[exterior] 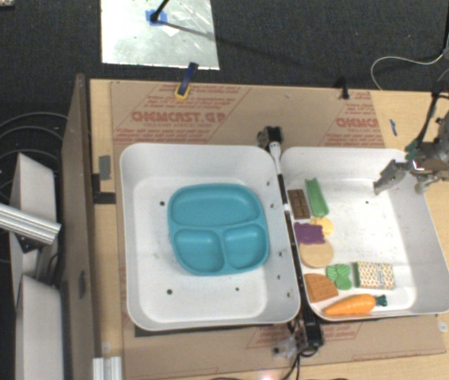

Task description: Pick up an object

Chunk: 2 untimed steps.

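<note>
Above the right bin (426, 236) hovers the tool (402, 176), near toy foods (319, 236).

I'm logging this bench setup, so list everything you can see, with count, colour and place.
bins: 2, white, side by side on the bench
divided tray: 1, teal, in the left bin
toy carrot: 1, orange, front edge of the right bin
green pod: 1, green, right bin near the divider
brown bar: 1, brown, beside the green pod
patterned block: 1, pale with speckles, above the toy carrot
foil sheet: 1, silver, floor behind the bench
claw: 1, grey, above the right bin's far right side
</note>
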### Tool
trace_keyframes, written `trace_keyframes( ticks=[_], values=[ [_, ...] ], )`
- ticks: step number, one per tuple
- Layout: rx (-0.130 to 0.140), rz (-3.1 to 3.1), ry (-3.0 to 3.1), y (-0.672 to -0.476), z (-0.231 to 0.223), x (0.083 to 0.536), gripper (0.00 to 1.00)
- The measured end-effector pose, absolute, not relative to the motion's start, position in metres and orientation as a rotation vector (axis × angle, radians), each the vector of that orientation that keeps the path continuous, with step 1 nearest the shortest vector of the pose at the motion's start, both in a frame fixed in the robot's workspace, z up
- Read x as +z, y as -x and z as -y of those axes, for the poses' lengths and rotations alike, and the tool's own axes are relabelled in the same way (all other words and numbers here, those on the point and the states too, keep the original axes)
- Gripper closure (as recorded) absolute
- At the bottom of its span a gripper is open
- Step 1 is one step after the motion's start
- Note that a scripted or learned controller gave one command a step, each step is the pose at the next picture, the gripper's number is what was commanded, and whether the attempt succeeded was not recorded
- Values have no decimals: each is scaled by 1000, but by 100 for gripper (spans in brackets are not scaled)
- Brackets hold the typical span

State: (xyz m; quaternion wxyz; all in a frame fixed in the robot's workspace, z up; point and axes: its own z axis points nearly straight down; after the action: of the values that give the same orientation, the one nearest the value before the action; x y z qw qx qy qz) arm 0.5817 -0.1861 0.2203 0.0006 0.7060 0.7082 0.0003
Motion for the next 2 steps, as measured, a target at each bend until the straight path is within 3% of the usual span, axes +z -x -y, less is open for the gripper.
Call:
trace_keyframes(
  ticks=[1, 2],
  values=[
    [0, -2237, -2214, -593, 114, 136, 0],
    [2, -2225, -2220, -555, 85, 83, 0]
  ],
)
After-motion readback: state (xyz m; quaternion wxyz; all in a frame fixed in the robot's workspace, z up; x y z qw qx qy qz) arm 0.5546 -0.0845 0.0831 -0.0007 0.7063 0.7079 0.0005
